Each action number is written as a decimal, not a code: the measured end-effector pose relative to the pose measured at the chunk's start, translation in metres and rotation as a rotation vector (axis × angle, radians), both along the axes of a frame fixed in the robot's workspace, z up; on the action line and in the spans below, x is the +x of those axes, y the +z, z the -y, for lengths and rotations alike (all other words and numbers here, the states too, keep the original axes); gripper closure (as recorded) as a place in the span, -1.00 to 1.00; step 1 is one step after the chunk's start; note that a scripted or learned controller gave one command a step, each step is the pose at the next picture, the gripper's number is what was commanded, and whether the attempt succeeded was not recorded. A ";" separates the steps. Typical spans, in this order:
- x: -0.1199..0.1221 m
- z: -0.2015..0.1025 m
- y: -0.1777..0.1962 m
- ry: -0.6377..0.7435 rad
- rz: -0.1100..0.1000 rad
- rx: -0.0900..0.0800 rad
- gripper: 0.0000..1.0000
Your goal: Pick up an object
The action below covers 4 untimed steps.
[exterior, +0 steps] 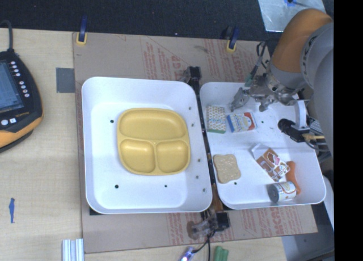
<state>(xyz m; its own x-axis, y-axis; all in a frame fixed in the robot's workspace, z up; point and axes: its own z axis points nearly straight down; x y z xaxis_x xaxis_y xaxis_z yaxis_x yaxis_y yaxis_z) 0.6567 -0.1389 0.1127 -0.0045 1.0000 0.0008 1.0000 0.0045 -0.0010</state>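
Snack packet (241, 122), blue, white and red, lies flat in the right bin (317, 197) directly below the gripper (253, 100), long axis crosswise, whose spread fingers hover above it, holding nothing.

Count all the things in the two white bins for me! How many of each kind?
Yellow divided plate: 1
Small flat packets: 3
Tan toast slice: 1
Small can: 1
Orange carrot-like stick: 1
Total: 7
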 end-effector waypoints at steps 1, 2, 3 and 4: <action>-0.054 -0.019 -0.021 -0.002 -0.003 -0.002 -1.00; -0.020 -0.011 -0.021 0.000 -0.001 0.000 -1.00; -0.038 -0.026 -0.021 0.001 -0.002 -0.003 -1.00; 0.000 0.011 -0.021 -0.002 -0.001 0.000 -1.00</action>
